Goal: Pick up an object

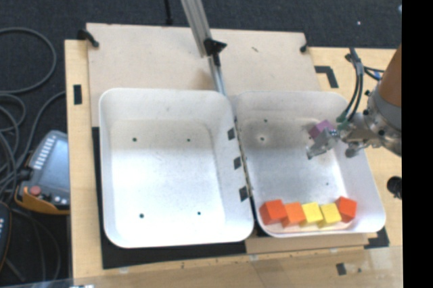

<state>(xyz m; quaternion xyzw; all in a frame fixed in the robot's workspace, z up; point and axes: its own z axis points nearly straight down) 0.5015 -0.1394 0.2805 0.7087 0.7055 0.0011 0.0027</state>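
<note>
The gripper (323,142) hangs over the upper right part of the right bin (270,111), at the right of the frame, its grey arm (379,128) coming in from the right edge. A small purple block (323,126) sits right at the gripper's upper side, touching or overlapping it in this view; whether the block is between the fingers or merely lying on the bin floor beside them cannot be told, and the pincer's state, released or clenched, cannot be told either. Along the lower rim of the right bin, at the lower right of the frame, 5 blocks stand in a row touching one another: an orange block (272,211) at the left end, a second orange block (293,213), 2 yellow blocks (321,213), and a red-orange block (346,207) at the right end. The left bin (108,145) lies just beside the right bin, filling the centre left. A slanted metal rail (189,3) runs down from the top of the frame toward the seam between the 2 bins. Black cables (27,70) and a handheld pendant (49,172) lie at the left edge.
</note>
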